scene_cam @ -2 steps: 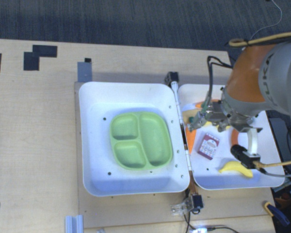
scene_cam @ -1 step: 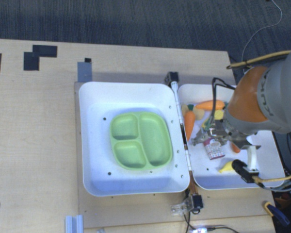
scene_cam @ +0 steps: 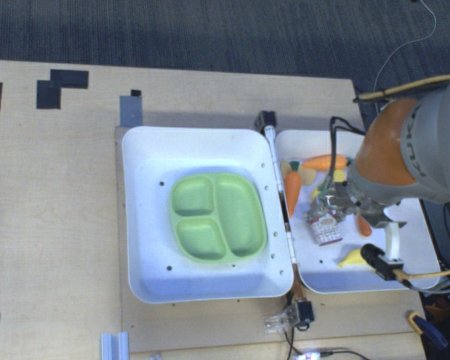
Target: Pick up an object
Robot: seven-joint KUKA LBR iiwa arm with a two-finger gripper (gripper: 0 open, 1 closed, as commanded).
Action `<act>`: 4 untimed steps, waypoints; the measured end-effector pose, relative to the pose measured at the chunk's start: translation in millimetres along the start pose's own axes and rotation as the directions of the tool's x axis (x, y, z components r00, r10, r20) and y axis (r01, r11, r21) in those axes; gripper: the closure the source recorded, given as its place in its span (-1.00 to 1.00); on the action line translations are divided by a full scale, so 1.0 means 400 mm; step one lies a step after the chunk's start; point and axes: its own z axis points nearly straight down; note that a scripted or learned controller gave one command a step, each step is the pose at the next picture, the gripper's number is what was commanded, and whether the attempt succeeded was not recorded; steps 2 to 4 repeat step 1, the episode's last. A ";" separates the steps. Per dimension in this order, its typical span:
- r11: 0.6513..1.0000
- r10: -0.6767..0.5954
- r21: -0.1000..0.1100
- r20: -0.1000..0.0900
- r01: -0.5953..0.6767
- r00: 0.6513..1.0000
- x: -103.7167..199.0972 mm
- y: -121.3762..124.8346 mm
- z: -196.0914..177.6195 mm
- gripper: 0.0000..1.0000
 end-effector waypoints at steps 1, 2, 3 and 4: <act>1.000 0.002 0.001 -0.001 -0.002 1.000 0.138 -0.089 -0.201 1.00; 1.000 0.002 0.001 -0.001 -0.002 1.000 0.138 -0.089 -0.201 1.00; 1.000 0.002 0.001 -0.001 -0.002 1.000 0.138 -0.089 -0.201 1.00; 1.000 0.002 0.001 -0.001 -0.002 1.000 0.138 -0.089 -0.201 1.00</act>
